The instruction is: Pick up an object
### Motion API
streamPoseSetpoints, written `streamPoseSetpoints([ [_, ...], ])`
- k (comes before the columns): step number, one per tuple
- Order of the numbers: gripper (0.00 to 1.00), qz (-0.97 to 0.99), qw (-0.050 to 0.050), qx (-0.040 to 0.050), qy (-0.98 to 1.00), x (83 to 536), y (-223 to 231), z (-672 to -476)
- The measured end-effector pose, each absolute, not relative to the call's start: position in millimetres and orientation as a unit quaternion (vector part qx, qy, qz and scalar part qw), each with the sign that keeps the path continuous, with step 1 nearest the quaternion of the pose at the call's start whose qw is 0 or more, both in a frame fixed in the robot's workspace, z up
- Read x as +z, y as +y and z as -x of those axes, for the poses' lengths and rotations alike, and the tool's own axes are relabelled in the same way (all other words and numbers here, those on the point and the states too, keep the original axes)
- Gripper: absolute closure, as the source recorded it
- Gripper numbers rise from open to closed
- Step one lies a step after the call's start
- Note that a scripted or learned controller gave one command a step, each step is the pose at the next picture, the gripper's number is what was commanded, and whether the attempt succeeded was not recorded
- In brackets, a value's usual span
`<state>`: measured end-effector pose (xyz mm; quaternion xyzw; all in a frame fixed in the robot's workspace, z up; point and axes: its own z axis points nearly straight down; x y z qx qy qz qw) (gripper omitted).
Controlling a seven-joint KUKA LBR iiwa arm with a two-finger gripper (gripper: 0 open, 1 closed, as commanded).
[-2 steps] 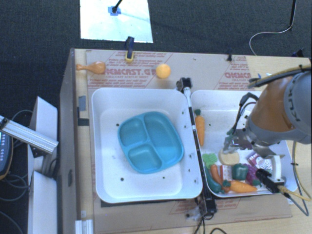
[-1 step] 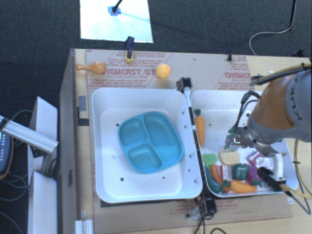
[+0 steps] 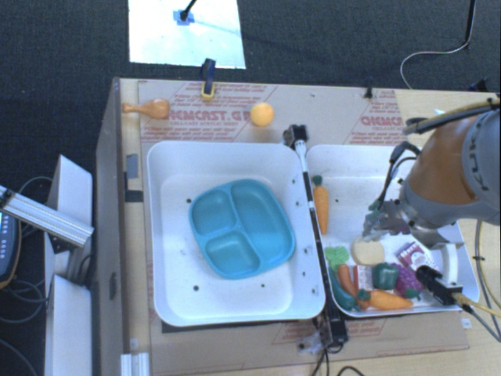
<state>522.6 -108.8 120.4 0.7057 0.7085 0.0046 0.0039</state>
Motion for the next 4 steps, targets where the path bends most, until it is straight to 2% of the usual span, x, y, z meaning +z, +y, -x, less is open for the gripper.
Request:
streamPoseSetpoints([
  [1, 0.00, -0.706, 0.004, 0.0046, 0.709, 120, -109, -522.6],
  [2, 1.00, -0.705, 0.005, 0.0056, 0.709, 131, -109, -523.6],
  [3, 1.00, -0.705, 0.005, 0.0068, 0.710, 141, -108, -524.7],
  [4, 1.00, -0.706, 0.001, 0.0005, 0.708, 150, -88, -486.9],
])
